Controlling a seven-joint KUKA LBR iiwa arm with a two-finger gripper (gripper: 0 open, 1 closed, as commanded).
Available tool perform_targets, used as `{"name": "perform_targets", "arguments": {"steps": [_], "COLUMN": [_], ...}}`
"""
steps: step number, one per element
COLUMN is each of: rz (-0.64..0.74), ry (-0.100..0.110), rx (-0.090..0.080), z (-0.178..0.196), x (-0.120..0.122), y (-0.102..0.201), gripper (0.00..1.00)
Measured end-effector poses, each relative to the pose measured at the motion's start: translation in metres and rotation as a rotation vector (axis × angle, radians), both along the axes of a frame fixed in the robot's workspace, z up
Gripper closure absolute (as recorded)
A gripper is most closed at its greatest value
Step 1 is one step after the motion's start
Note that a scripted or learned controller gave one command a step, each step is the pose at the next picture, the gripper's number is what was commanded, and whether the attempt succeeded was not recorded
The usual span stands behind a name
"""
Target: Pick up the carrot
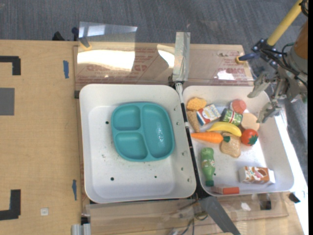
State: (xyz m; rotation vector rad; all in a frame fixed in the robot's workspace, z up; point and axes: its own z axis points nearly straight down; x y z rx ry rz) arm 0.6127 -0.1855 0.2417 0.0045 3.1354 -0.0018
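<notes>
The orange carrot [208, 137] lies flat in the right bin [281, 146], pointing left, just under a yellow banana [226, 128]. It touches a tan bread piece [231, 147] at its right end. My gripper [264, 100] hangs over the bin's upper right corner, well to the right of and above the carrot. Its fingers [257, 86] are spread and nothing is between them.
Around the carrot are a red tomato [250, 137], a green can [232, 116], a small carton [209, 114] and a cracker [196, 103]. A green bottle [208, 165], a juice box [257, 175] and a red pen [225, 190] lie nearer the front. The left bin [93, 146] holds a teal divided plate [143, 130].
</notes>
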Motion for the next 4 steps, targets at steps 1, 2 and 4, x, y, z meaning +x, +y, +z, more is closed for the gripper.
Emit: {"name": "perform_targets", "arguments": {"steps": [1,2,4], "rz": [-0.253,-0.204,-0.138], "ry": [0.008,-0.004,-0.009], "rx": [0.004,0.001,-0.001], "z": [-0.067,-0.145,-0.151], "x": [-0.071,-0.024,-0.051], "y": [0.06,0.078,0.09], "gripper": [0.0,0.0,0.0]}}
